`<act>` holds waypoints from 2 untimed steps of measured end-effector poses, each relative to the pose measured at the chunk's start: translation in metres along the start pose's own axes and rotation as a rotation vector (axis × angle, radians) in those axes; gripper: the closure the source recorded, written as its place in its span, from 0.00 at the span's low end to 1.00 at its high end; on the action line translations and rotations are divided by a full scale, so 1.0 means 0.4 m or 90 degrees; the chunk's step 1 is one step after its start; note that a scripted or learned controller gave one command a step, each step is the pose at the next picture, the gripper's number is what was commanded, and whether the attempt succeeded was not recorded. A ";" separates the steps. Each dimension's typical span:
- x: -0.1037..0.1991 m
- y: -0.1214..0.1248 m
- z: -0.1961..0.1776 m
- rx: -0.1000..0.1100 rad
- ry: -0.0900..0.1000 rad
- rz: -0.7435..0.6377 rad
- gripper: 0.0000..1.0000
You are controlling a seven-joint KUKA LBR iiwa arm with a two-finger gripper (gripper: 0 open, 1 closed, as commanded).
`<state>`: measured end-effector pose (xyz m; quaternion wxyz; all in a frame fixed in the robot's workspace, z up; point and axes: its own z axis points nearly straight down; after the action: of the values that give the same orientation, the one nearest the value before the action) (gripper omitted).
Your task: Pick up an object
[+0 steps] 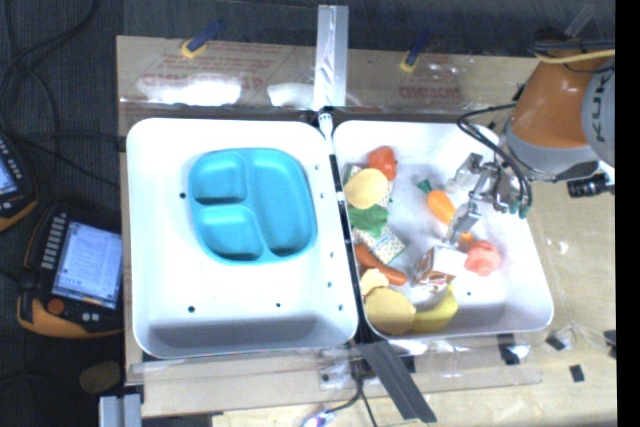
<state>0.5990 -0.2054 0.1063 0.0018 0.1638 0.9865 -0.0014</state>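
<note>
At the far left, off the bench, I note a handheld pendant with a lit screen, lying among black cables.

On the bench, the left bin carries a blue sectioned tray, set flat near its middle. A clear upright divider strip stands behind the seam where the two bins meet.

The right bin holds the pile of toy food. Along its left wall I see a round yellow piece with a red-orange piece just behind it, a green item under the yellow one, and a patterned packet below that. At the front lie a yellow lemon-like piece and a banana, touching each other. Further right sit an orange carrot, a small brown-and-white carton and a red strawberry-like piece.

The hand hangs low in the right bin, pointing down between the carrot and the red piece, just above the carton. I cannot tell whether it is released or clenched; I see nothing clearly gripped. The arm, grey with its orange band, enters from the right.
</note>
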 end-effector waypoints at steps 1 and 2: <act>0.003 0.117 -0.003 0.000 0.001 0.246 0.00; 0.001 0.117 -0.027 0.002 -0.001 0.245 1.00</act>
<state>0.6138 -0.1610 0.1171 0.0024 0.3491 0.9371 -0.0031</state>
